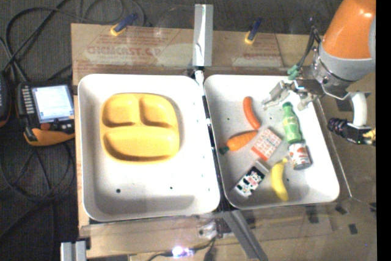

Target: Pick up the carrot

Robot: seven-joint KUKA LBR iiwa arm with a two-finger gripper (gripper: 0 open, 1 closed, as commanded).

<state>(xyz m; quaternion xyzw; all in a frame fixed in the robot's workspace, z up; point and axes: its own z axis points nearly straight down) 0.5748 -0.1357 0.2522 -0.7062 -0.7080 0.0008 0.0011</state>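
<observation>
Carrot (241,141) lies centre-left in right bin (330,191), just beside red-white box (266,143); end effector (279,93) hovers upper right, fingers apart, nothing between them, near green bottle (291,123)

Brown bench (140,52) bears two white bins, left (91,150) and right (324,186), side by side

Legible text: almost none

Faint red lettering is printed across the clear sheet (131,51) behind the left bin (85,131), but it cannot be read. The red carton (266,143), small can (300,156) and green bottle (291,125) carry labels too small to be read.
</observation>
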